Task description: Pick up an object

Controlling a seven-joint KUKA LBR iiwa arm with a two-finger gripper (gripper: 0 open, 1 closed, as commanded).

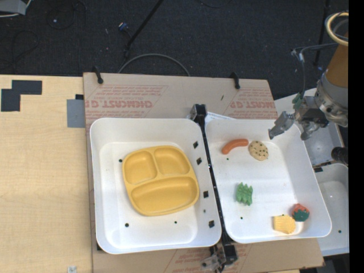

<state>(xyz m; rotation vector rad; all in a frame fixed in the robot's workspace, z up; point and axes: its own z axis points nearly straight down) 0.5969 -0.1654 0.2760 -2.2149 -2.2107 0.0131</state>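
- Near edge of the right bin [318, 192]: yellow piece [284, 224] and red-green piece [301, 212] — light, rigid-looking.
- Mid-bin: green toy [244, 193], small; grip across its narrow sides.
- Far: sausage [235, 146], cookie [258, 150].
- Gripper [295, 124] above the far right rim — jaws spread, empty.

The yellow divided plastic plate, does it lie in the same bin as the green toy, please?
No, the yellow divided plastic plate lies in the left bin, the green toy in the right bin.

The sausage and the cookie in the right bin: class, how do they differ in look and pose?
The sausage is orange-red, long and slightly curved; the cookie is tan, roundish and dotted with dark specks. The sausage lies slanted, left of the cookie. Both rest near the far side of the right bin, close to each other.
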